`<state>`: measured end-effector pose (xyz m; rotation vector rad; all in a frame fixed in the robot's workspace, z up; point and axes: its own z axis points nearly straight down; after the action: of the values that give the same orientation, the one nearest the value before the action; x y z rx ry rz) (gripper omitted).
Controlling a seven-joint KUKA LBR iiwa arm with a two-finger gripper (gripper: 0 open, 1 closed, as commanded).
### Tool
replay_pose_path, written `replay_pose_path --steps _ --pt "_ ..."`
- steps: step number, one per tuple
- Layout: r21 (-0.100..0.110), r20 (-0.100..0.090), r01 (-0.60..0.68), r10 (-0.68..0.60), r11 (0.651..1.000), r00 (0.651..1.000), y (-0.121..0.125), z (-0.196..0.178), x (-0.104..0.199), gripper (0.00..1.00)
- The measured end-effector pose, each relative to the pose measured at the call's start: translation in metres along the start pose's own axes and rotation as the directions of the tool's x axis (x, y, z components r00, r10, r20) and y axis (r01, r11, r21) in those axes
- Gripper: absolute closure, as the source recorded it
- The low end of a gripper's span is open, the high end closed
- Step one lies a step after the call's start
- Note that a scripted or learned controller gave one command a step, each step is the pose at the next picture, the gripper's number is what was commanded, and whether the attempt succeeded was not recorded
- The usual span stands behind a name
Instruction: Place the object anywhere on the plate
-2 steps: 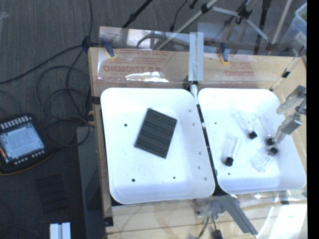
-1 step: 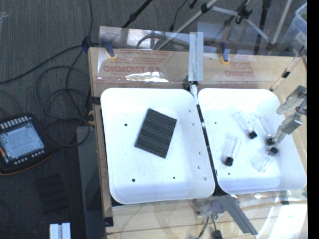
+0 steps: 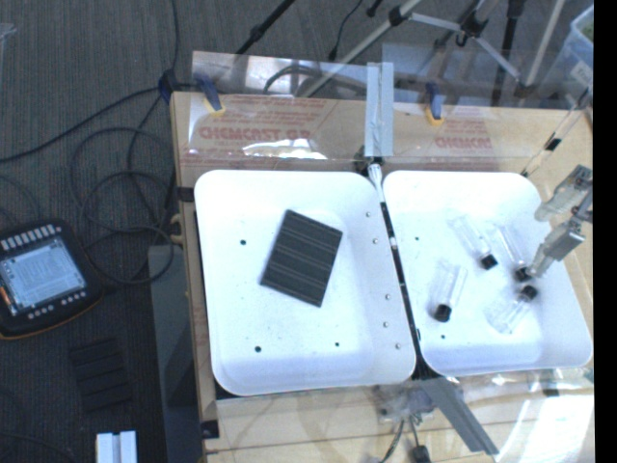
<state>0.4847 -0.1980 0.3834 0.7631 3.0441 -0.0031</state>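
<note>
We see the arm (image 3: 569,215) come in from the right edge, slanting down over the right bin (image 3: 482,360), with its hand (image 3: 523,276) low at that bin's right side. We cannot tell whether the hand is released or clenched; its tip is a small dark blur. Three clear vials with black caps lie in this bin. One vial (image 3: 510,308) lies just below the hand, its cap up against the tip, though we cannot tell if they touch. A second vial (image 3: 476,241) lies just to the left of the hand and a little above it. A third vial (image 3: 445,290) lies further left, apart from the others, cap toward the near rim. Well to the left of the hand, in the left bin (image 3: 231,355), lies the plate (image 3: 303,258), a dark ribbed rectangle turned at a slant. Both bins sit on the worktop (image 3: 289,128). A pendant (image 3: 39,278) lies on the floor far left, among cables
</note>
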Motion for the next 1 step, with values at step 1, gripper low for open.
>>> replay_pose_path --steps 1 --pt "0.000 0.000 0.000 0.000 1.000 1.000 0.0000 0.0000 0.0000 0.00"
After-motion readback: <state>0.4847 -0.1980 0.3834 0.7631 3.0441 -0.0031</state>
